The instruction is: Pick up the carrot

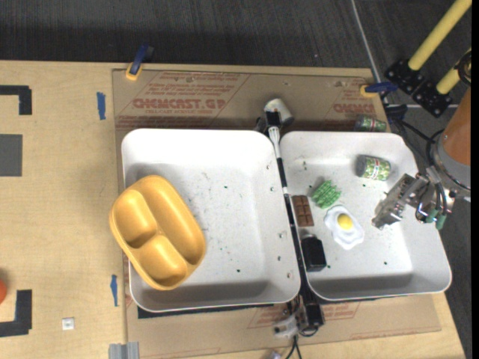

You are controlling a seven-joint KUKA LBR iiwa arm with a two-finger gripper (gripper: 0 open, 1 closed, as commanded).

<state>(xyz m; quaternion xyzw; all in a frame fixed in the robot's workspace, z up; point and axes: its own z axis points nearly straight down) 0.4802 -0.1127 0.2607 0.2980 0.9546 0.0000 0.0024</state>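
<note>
Pale wooden bench (52, 223), dark carpet beyond its far edge. Brown printed cardboard sheet (187, 99) lies on the bench under both bins, with a blue clamp (138, 60) at its 11 o'clock corner.

Left bin (224, 137): white, shallow, floor speckled with dark flecks.
- One item: a yellow two-compartment dish (157, 230) at the bin's 8 o'clock. It sits tilted, and its outer edge overhangs the bin's left rim.

Right bin (419, 268): white, touching the left bin along a shared dark seam.
- Small green-and-grey can (373, 167) on its side, at 1 o'clock.
- Green ridged toy food piece (326, 194) near centre, toward 10 o'clock.
- Toy fried egg (344, 225), white with a yellow yolk. It lies just beside the green piece, at that piece's 5 o'clock.
- Brown chocolate bar (301, 210) against the left wall, at 9 o'clock.
- Black block (313, 253) at 7 o'clock, close below the chocolate bar.

Gripper (388, 214) hangs over the right bin at 3 o'clock, pointing toward the egg but apart from it. Nothing is seen in its grasp. Whether it is open or closed cannot be told. Orange band (458, 137) of the arm shows at the right margin.

Orange object (2, 292) lies on the bench at the picture's 8 o'clock edge, outside both bins and mostly cut off. It is well apart from the gripper. It may be the carrot, but that cannot be confirmed.
</note>
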